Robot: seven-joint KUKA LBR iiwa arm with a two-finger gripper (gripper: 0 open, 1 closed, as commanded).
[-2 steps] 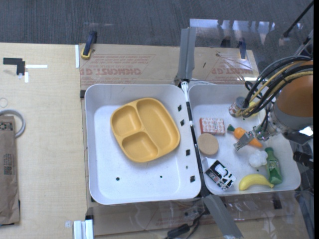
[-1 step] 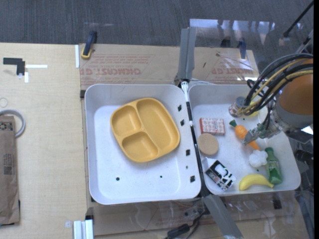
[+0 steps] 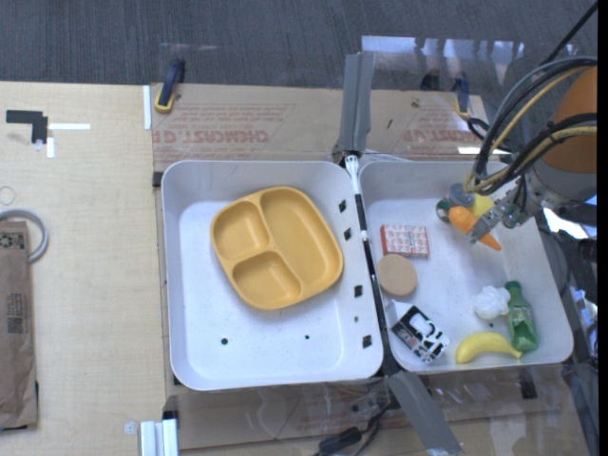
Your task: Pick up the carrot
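Right white bin (image 3: pixel 556 283): the small orange carrot (image 3: pixel 465 221) sits at the claw of the two-finger gripper (image 3: pixel 486 218), in the upper right part of the bin. The carrot's orange body shows on the left of the grey fingers and its tapered tip pokes out below them toward the lower right; the fingers are closed across its middle, so the carrot is clamped between them. Whether it is lifted off the bin floor cannot be told from this slant.

Grey arm with orange band (image 3: pixel 575 136) enters from the right, cables looping above the wrist.

Other contents of the right bin, all well apart from the claw: pink-and-white patterned square block (image 3: pixel 405 240) near the divider; round tan disc (image 3: pixel 397 276) just below it; black-and-white small object (image 3: pixel 419 333) at the lower left; yellow banana (image 3: pixel 486 347) along the front; white lumpy item (image 3: pixel 491 302) touching a green bottle-shaped toy (image 3: pixel 520 316) at the lower right.

Left white bin (image 3: pixel 190 350): yellow three-compartment plastic plate (image 3: pixel 275 247), tilted diagonally.
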